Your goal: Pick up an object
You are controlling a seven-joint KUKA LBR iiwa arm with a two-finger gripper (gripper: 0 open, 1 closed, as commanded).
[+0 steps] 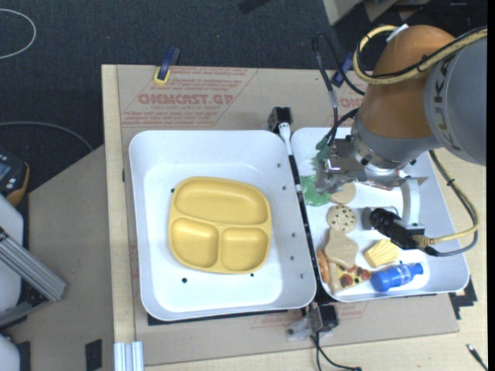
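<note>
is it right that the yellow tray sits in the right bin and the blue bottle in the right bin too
Not quite. The camera view shows the yellow tray in the left bin; the blue bottle is indeed in the right bin.

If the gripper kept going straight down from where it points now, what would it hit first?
Likely the green item at the right bin's left edge, just under the gripper; the tan cookie lies beside it. Depth is unclear.

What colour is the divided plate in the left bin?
Yellow. The divided plate shows clearly in the camera view, lying in the white left bin.
</note>
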